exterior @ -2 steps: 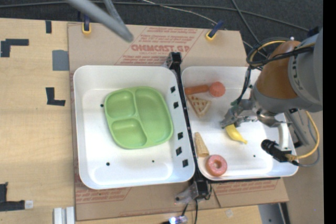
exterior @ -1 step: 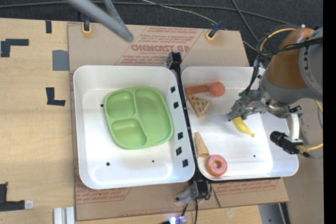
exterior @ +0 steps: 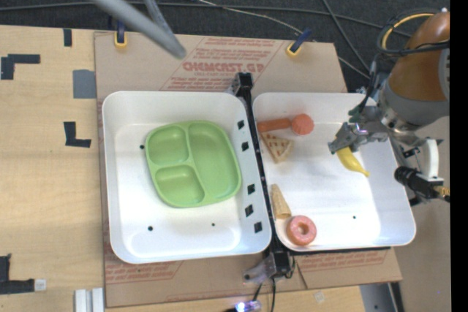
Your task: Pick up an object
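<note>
Red print runs across the brown cardboard sheet [exterior: 219, 62] under the bins — the largest line looks like "CHEMCAST GP"; the smaller lines around it are too blurred to read.

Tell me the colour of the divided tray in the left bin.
Light green tray, shown clearly in the camera view.

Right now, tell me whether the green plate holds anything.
Empty: all three compartments of the green plate show bare green. It lies flat in the left bin.

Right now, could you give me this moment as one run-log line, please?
gripper: over right bin | yellow banana: at fingertips, hold unclear | green tray: left bin
</note>
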{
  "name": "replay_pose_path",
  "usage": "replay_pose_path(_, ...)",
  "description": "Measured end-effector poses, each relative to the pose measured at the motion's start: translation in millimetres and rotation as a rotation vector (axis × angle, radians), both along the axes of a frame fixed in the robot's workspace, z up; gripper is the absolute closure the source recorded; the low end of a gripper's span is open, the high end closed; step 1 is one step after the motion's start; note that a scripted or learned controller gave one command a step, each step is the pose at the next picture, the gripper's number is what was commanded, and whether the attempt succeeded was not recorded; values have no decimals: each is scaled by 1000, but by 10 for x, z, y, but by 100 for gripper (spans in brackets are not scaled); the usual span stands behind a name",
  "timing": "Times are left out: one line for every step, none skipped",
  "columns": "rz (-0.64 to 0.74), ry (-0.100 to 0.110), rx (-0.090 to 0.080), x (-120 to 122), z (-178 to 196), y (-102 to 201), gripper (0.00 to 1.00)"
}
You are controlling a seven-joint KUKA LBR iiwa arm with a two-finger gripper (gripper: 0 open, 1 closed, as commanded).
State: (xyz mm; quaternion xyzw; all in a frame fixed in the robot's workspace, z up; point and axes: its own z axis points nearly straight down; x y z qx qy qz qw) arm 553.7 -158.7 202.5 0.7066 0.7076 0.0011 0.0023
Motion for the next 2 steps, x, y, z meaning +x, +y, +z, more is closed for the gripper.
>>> replay_pose_path(0,0,0,12,532,0,100)
replay_pose_path(6,5,3,167,572,544,100)
